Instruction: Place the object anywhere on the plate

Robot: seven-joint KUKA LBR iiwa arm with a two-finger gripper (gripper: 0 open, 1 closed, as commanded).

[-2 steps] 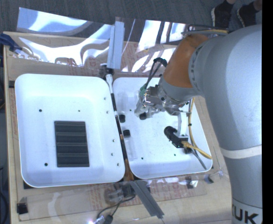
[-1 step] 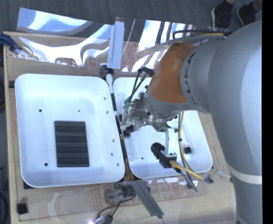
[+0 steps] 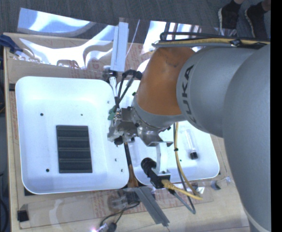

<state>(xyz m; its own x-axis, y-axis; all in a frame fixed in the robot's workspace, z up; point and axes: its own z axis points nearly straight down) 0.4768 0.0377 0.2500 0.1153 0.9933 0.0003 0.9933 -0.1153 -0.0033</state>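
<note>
On the bench, the left bin (image 3: 35, 105) bears a dark ridged plate (image 3: 74, 149); the arm (image 3: 213, 95) overhangs the right bin (image 3: 204, 166).

The arm (image 3: 213, 86) hides most of the right bin (image 3: 204, 166) and the hand's fingers

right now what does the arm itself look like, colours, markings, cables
The arm is bulky, rounded and grey, with a wide orange band above the wrist and dark lettering on the grey shell. Black cables loop near the wrist, and a yellow cable hangs down its side. The gripper end is a cluttered metal-and-black assembly.
</note>
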